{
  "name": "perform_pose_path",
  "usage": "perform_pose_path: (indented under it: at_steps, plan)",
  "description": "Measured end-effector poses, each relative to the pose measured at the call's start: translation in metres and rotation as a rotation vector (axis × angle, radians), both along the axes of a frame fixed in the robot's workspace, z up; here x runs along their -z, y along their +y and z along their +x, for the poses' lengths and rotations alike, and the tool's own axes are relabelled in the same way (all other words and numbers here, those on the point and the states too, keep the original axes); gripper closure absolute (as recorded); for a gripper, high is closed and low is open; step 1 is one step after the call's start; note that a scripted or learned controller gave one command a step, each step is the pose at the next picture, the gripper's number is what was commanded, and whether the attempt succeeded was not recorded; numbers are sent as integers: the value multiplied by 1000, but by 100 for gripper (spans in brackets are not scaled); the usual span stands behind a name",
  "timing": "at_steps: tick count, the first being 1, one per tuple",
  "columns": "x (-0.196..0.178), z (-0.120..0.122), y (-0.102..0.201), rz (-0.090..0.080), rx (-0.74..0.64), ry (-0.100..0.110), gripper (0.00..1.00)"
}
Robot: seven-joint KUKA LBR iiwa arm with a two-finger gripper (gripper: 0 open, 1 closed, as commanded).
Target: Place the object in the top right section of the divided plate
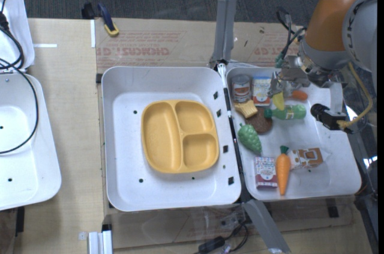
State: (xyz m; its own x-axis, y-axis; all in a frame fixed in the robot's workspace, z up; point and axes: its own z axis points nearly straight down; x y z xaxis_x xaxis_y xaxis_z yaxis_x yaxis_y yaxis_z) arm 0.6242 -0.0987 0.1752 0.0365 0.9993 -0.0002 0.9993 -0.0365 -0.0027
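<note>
A yellow divided plate (180,136) lies in the left white bin (120,90), with one long section on its left and two smaller ones on its right. All three sections hold nothing. My gripper (280,88) hangs low over the back of the right bin (336,181). It is just above a yellow and green toy (287,110) and beside a small white box (261,89). Nothing can be seen held in it.
The right bin also holds a tin can (241,88), a cracker (246,108), a brown cookie (260,123), a green bumpy toy (249,137), a carrot (282,170), a red-white carton (264,172) and a brown carton (308,157). A grey post (224,30) stands between the bins.
</note>
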Motion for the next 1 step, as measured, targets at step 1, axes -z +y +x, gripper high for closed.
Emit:
perform_pose_path:
  at_steps: [1]
  plan:
    - [-16, -31, 56, 0, -175, 0, 100]
